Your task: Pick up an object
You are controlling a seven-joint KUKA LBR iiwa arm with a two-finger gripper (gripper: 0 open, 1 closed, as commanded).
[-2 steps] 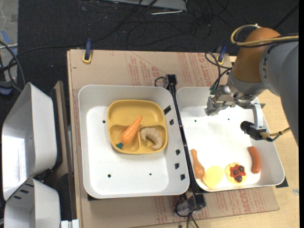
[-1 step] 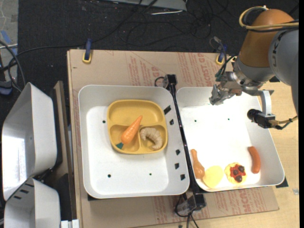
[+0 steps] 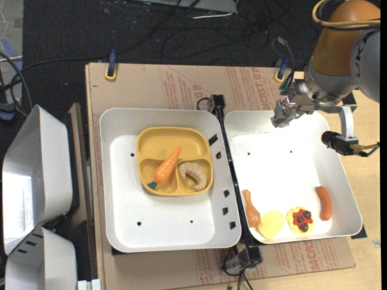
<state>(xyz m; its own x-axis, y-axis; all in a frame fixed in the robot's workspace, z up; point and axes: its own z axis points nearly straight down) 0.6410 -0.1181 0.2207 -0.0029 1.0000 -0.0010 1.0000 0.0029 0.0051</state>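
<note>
1. While the jaws (image 3: 282,118) hover at the right bin's (image 3: 290,162) far edge, I cannot tell their spread.
2. Near its front right corner lies a sausage (image 3: 325,202), probably light, smooth plastic; grip mid-length.

Two white bins (image 3: 121,222) sit on a tan surface (image 3: 163,86) printed with red lettering. A yellow divided plate (image 3: 151,142) carries an orange carrot (image 3: 167,165) and a pale beige shrimp (image 3: 195,175). An orange-red sausage (image 3: 325,202) lies in the right bin.
</note>
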